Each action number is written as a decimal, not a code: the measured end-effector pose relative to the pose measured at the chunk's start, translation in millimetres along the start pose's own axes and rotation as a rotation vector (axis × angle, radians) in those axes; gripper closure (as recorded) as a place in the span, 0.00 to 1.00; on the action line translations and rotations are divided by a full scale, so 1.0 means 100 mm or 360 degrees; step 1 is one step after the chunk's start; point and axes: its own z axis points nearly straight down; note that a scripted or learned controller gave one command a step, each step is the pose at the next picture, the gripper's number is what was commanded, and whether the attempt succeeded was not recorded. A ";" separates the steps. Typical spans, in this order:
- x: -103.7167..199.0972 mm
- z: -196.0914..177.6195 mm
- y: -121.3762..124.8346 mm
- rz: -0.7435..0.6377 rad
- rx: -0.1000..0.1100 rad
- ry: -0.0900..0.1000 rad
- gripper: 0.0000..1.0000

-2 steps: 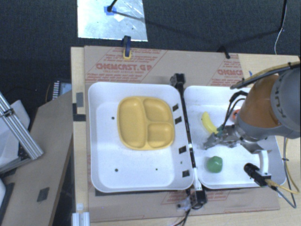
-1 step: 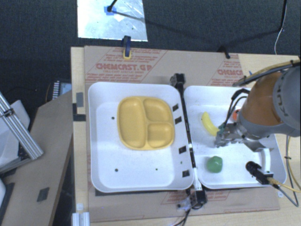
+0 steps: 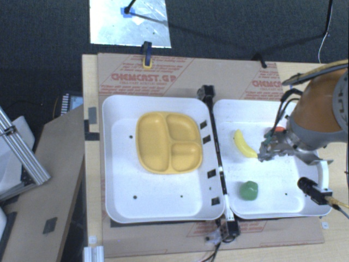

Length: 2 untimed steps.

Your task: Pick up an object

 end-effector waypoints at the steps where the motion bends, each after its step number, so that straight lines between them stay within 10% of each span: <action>1: 0.01 -0.64 0.04 -0.0001 -0.0003 -0.0001 1.00; 2: 0.01 -0.96 0.06 -0.0001 0.0002 0.0000 1.00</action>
